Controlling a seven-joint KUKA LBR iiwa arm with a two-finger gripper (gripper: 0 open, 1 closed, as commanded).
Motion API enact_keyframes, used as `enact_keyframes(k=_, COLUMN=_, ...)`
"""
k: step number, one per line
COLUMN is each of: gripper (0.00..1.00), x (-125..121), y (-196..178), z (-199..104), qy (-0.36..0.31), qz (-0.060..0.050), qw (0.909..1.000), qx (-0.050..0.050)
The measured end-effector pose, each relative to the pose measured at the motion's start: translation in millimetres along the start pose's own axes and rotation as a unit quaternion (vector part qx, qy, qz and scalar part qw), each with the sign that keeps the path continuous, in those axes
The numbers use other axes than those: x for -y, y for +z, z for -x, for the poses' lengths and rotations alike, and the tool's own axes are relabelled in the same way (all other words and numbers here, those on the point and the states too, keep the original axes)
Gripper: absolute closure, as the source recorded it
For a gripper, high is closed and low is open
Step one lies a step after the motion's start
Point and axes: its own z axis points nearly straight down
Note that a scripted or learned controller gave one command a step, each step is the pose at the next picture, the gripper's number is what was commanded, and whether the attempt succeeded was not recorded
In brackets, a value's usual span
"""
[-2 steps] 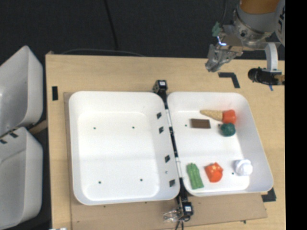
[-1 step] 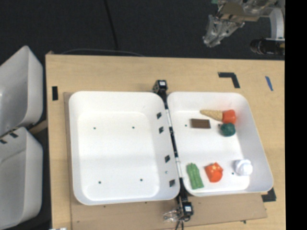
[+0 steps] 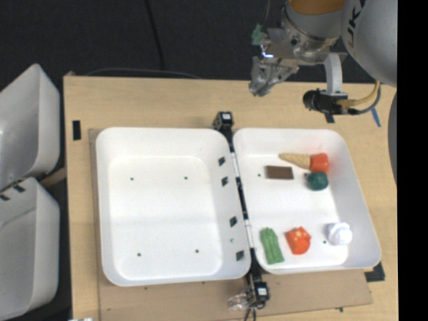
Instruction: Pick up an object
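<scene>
My light wooden worktop [image 3: 80,112] carries two shallow white plastic bins side by side, the left bin [image 3: 160,206] and the right bin [image 3: 348,199]. My grey arm [image 3: 374,19] with its orange band reaches in from the upper right, wrist bent downward, so my end effector [image 3: 262,85] hangs above the worktop beyond the bins, touching nothing; whether it is spread or closed I cannot tell. In the right bin lie a green ridged block [image 3: 271,245], a tan cone [image 3: 294,159], a brown rectangular bar [image 3: 279,172], an orange-red lumpy toy [image 3: 298,239], a dark green ball [image 3: 317,180], a red-orange cube [image 3: 319,162] and a small white knob-shaped piece [image 3: 339,233].
</scene>
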Motion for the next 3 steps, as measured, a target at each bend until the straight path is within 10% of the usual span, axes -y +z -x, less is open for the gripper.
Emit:
enact_keyframes(k=1, gripper=1.0, x=-5, y=-89, z=5, qy=-0.001, qz=0.009, qw=1.0, qx=0.0)
enact_keyframes(k=2, gripper=1.0, x=28, y=-15, z=-49, qy=0.0, qz=0.0, qw=1.0, qx=0.0)
enact_keyframes(k=3, gripper=1.0, x=-6, y=-125, z=-59, qy=0.0, qz=0.011, qw=0.9999, qx=-0.001)
